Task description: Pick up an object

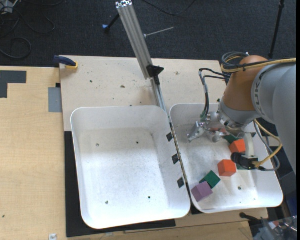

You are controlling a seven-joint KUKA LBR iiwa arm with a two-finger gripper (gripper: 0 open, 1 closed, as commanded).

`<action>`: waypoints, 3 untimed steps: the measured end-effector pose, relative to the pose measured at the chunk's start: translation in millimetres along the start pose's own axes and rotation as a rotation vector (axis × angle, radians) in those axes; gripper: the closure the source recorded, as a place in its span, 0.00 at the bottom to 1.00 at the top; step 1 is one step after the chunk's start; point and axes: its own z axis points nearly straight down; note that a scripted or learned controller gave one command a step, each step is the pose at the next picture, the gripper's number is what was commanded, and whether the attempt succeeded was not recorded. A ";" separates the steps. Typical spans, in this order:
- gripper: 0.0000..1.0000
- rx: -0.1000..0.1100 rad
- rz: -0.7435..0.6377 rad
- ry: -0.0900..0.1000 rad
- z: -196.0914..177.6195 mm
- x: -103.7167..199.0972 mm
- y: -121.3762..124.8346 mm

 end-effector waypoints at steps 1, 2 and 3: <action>1.00 -0.006 0.007 -0.001 -14.3 -2.1 1.3; 1.00 -0.013 -0.005 -0.002 -76.2 1.7 5.0; 1.00 -0.015 -0.004 -0.003 -140.4 0.0 5.9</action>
